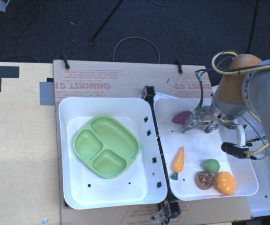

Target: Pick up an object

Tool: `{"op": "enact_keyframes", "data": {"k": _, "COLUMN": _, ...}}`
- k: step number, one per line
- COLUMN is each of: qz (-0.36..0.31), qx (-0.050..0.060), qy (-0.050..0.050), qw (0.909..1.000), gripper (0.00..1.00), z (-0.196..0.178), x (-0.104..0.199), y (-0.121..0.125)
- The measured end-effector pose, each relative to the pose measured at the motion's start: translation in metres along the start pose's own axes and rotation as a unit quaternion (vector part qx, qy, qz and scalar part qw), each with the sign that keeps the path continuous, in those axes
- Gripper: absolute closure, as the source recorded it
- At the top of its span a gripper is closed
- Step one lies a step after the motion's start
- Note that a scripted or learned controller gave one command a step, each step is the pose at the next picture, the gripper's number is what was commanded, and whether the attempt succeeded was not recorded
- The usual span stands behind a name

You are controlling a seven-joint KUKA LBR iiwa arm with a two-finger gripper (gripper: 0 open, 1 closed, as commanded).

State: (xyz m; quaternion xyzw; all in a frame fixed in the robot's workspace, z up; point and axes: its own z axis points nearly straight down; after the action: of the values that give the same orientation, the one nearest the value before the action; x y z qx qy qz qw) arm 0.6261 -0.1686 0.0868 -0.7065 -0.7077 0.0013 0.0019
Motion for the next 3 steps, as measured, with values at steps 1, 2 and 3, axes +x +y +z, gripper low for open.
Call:
{"op": "enact_keyframes", "data": {"k": 1, "qz": 0.0, "qx": -0.001, "qy": 0.0, "qw": 1.0, "gripper": 1.0, "z": -0.011, "x": 0.0, "y": 0.0}}
{"op": "enact_keyframes", "data": {"k": 2, "qz": 0.001, "qx": -0.003, "qy": -0.001, "qw": 1.0, "gripper": 1.0, "z": -0.054, "x": -0.003, "y": 0.0}}
{"op": "enact_keyframes", "data": {"k": 3, "qz": 0.0, "qx": -0.004, "qy": -0.001, "qw": 1.0, "gripper": 1.0, "z": -0.107, "x": -0.005, "y": 0.011}}
